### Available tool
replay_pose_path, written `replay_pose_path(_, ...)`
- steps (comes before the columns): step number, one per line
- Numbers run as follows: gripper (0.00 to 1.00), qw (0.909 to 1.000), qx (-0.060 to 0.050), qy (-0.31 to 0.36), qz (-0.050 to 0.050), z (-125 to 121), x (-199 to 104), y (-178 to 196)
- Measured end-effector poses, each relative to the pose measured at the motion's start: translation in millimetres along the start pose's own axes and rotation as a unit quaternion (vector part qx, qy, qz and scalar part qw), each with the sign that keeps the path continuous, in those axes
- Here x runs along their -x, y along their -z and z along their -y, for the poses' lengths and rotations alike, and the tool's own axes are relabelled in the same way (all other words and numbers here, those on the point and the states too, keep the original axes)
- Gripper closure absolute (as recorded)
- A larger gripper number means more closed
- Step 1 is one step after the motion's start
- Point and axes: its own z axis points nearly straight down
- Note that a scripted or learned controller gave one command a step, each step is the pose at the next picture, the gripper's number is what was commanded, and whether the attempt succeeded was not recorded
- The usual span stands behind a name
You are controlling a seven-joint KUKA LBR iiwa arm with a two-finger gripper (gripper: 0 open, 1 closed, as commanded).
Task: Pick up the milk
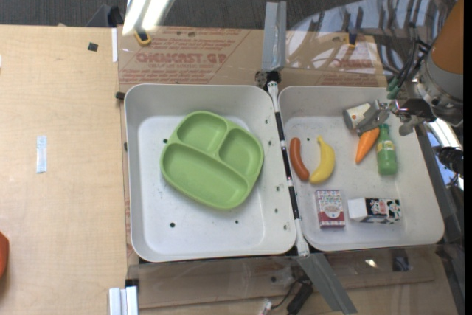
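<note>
The milk (375,209) — a small cow-patterned carton — is seen lying at the near edge of the right bin (435,229), beside a red-and-white box (330,208). Farther back, the gripper (380,116) is held low by the far wall, above the carrot (366,143) — whether it is clenched cannot be told.

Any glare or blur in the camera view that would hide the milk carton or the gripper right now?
Camera view: bright glare sits on the clear panels behind the bins, away from the milk carton, which is evenly lit and readable in the right bin; the gripper near the carrot is small and soft, so its jaws can't be judged.
</note>
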Motion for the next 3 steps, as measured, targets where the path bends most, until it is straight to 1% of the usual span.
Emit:
replay_pose_path(1, 0.0, 0.9994, 0.0, 0.034, -0.001, 69.0, 47.4, -93.2)
replay_pose_path(2, 0.0, 0.9989, 0.001, 0.046, -0.001, 68.5, 78.7, -176.3)
replay_pose_path(3, 0.0, 0.9981, 0.001, 0.061, 0.0, 68.5, 78.2, -176.1)
